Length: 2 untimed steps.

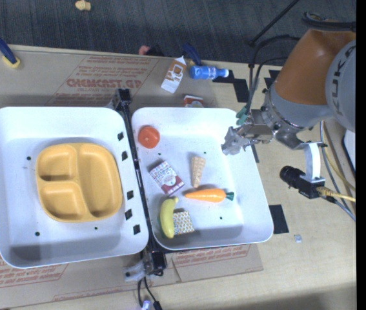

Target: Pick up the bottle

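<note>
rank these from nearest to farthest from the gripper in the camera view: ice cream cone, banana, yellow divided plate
1. Ice cream cone, right bin, just below-left of the gripper.
2. Banana, right bin's lower left corner.
3. Yellow divided plate, over in the left bin.

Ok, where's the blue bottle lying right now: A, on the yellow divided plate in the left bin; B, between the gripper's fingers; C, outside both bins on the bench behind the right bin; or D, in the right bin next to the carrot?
C: the blue bottle lies on the bench beyond the far rim of the right bin, apart from the gripper hovering at that bin's right edge.
</note>
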{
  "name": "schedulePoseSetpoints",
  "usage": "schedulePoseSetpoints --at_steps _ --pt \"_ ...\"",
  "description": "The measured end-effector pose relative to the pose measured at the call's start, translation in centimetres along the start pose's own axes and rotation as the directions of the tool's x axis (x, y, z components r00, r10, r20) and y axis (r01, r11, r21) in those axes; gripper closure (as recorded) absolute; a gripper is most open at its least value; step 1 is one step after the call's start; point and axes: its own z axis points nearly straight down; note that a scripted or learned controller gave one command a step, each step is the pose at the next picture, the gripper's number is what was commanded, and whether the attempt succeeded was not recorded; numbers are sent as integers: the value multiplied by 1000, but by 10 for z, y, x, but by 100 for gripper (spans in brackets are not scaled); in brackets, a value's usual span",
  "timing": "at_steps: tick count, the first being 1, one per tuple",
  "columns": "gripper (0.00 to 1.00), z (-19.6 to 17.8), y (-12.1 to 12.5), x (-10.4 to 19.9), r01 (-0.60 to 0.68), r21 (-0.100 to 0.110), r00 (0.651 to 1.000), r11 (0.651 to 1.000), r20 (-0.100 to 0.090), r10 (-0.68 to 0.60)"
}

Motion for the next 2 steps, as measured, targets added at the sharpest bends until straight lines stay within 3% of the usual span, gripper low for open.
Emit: schedulePoseSetpoints --at_steps 1,2 --pt "100 -2 -60 -50 46 -3 999 999 1 -46" --pt "100 28 -68 -55 -154 -2 988 988 -1 154"
